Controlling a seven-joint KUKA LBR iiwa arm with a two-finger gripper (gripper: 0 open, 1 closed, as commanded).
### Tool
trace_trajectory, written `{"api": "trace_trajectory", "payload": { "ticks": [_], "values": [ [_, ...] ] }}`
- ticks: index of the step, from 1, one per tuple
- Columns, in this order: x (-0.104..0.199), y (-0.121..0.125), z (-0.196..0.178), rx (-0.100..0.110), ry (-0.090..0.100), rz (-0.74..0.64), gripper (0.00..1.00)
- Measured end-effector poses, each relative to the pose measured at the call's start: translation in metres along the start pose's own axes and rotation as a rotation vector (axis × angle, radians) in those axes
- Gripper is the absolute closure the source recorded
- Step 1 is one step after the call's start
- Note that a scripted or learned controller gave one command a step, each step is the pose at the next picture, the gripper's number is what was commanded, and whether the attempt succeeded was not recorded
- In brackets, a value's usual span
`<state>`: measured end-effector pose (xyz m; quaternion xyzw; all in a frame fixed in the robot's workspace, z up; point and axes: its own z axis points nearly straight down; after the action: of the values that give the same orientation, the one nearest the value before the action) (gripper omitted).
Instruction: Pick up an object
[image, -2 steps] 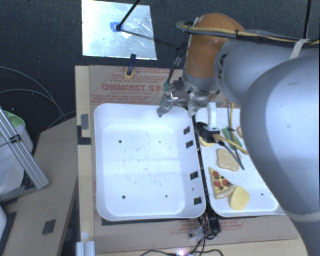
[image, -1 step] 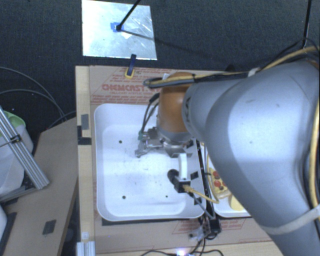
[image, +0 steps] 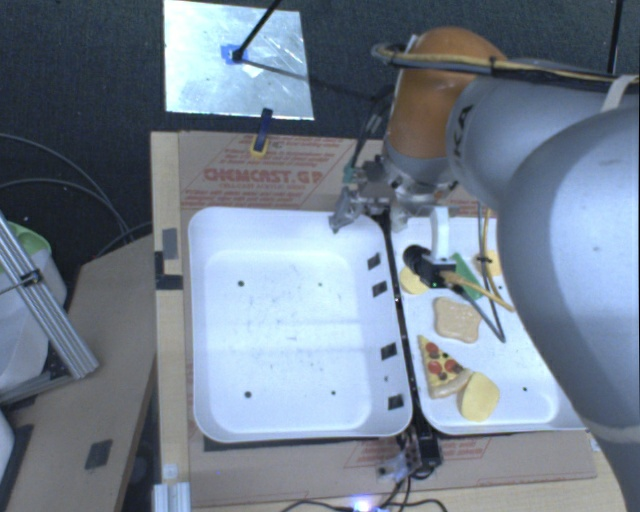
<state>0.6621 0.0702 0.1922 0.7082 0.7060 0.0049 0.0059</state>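
Observation:
My gripper (image: 352, 208) hangs over the far end of the divider between the two white bins, at the back right corner of the left bin (image: 280, 330). Nothing shows in its grasp. The objects lie in the right bin (image: 530, 400): a tan toast-shaped piece (image: 457, 320), a toy pizza slice (image: 440, 366), a pale yellow rounded piece (image: 480, 397), a small yellow piece (image: 412, 284) near the divider, and a green strip (image: 470, 275) beside a thin dark rod-like item (image: 490, 312). The arm hides the far right part of that bin.
The bulky grey arm (image: 560, 200) covers the right side of the view. Black clips (image: 385, 350) line the divider between the bins. A cardboard sheet (image: 265, 170) lies under both bins, and a metal frame (image: 40, 310) stands at the left.

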Motion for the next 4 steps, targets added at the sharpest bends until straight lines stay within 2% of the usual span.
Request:
{"api": "trace_trajectory", "payload": {
  "ticks": [1, 2, 3, 4],
  "values": [
    [0.078, -0.047, 0.109, 0.022, 0.003, -0.012, 0.0],
    [0.094, -0.163, 0.107, 0.027, 0.003, -0.006, 0.0],
    [0.126, -0.108, 0.105, 0.01, 0.004, -0.009, 0.0],
    [0.046, 0.01, 0.106, 0.004, 0.0, 0.002, 0.0]
  ]
}}
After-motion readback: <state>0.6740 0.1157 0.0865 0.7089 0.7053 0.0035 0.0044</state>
